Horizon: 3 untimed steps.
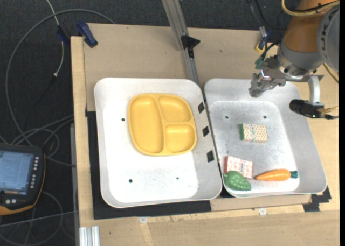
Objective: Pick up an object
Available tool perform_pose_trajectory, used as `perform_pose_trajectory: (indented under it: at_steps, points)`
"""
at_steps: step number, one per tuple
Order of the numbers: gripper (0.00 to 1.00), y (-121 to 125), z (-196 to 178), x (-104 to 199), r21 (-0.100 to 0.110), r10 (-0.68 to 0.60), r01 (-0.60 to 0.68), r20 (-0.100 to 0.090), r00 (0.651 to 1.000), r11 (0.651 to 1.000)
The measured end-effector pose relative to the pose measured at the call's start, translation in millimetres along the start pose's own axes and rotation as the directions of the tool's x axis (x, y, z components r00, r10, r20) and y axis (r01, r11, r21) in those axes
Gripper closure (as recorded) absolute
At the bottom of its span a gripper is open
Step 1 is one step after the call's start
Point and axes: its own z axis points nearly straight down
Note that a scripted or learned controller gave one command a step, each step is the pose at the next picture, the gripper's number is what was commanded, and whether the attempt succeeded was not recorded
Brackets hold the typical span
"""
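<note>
Two shallow white bins sit side by side on a pale tan worktop, both with rounded corners and a slightly speckled, matte look. The left bin holds a glossy yellow divided plate, a rounded rectangle with three compartments, one long and two smaller.

The right bin has the small stuff. There's a little square patterned sponge-looking block, pale with greenish dots, roughly mid-bin. Down near the front edge sit a red and white packet, a bumpy green toy vegetable touching the packet's lower edge, and a smooth orange toy carrot with a dark green tip, lying flat just beside them to the right. All look like plastic play food.

The arm comes in from the right, orange band and grey housing bulky at the top corner, wrist angled down and left. The end effector hangs over the far edge of the right bin, well apart from all the objects. Can't tell whether it's open or closed at this angle; nothing visible is in it.
</note>
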Motion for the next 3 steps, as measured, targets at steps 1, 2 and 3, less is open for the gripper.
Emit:
perform_pose_trajectory:
  at_steps: [1, 2, 3]
  points:
    - [1.00, 6.7, -45.7, 1.6, -0.001, -0.001, 0.001, 0.000, 1.000, 1.000]
    - [1.00, 8.7, -101.0, 1.7, -0.002, -0.001, 0.001, 0.000, 1.000, 1.000]
    - [1.00, 2.4, -105.1, 51.9, 0.007, -0.006, 0.006, -0.004, 1.000, 1.000]
